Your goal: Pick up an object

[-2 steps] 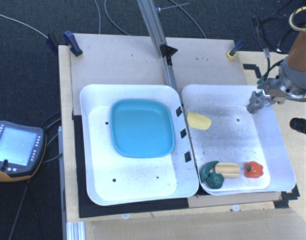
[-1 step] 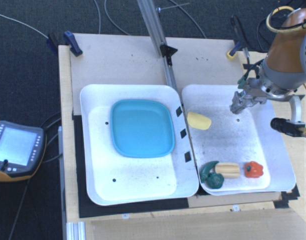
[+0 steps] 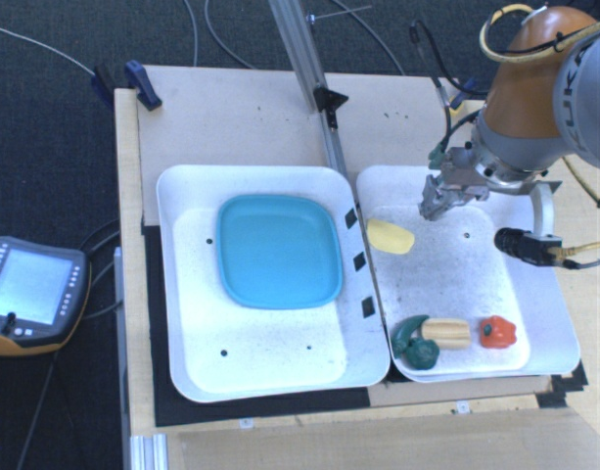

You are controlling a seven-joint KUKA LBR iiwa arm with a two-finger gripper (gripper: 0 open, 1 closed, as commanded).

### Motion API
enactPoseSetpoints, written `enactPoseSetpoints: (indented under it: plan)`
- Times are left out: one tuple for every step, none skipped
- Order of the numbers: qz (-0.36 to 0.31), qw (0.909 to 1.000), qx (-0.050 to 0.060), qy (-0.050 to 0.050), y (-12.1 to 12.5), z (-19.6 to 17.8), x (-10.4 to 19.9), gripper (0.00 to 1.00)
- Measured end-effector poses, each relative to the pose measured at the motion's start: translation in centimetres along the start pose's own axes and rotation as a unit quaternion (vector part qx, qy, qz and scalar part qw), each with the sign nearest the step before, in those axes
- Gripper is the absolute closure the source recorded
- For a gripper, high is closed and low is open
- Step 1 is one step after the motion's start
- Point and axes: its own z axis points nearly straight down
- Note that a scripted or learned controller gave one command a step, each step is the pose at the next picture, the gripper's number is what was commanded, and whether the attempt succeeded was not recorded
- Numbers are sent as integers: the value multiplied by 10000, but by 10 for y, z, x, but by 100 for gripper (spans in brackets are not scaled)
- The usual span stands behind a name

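My gripper (image 3: 438,202) hangs over the back part of the right bin (image 3: 534,292), pointing down. A yellow lemon-like piece (image 3: 390,236) lies a little to its front left on the bin floor. Along the bin's front edge sit a green pepper-like toy (image 3: 415,342), a tan bread-like stick (image 3: 446,333) and a red tomato-like toy (image 3: 496,332). Nothing is visible between the fingers.
The left bin (image 3: 182,262) holds a light blue square plate (image 3: 278,251). A metal pole (image 3: 304,47) slants across the bench behind the bins. A black cylinder (image 3: 523,246) on the arm's side juts over the right bin. A teach pendant (image 3: 30,292) lies at far left.
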Motion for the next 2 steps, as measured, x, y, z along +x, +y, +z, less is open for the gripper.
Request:
enactPoseSetpoints:
  plan:
    - [-3,10000,-2,1,2,-14,56,100]
    - [-1,10000,10,-1,3,-6,110,100]
